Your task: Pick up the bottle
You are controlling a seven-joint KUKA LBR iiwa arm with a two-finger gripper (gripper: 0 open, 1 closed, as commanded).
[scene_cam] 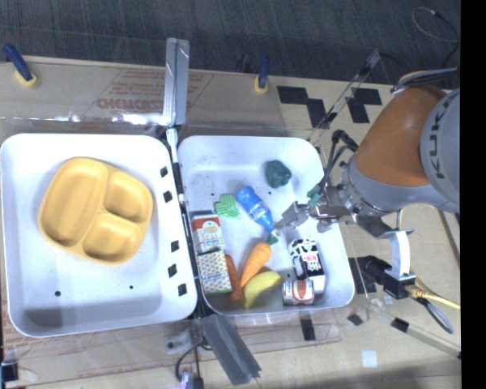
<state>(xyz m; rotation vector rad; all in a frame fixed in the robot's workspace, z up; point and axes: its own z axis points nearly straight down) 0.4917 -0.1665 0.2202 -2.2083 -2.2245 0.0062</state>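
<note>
- Bottle [254, 207]: blue, lying tilted mid right bin [227, 148], just left of gripper [294, 216].
- Fingers: state cannot be told.
- Step: approach; next, centring over the bottle and descending.

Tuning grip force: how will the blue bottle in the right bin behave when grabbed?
The blue bottle lies on its side, so it may roll when nudged. It looks like small, smooth plastic, probably light and slippery. The carrot lies near its cap end and might get bumped.
</note>
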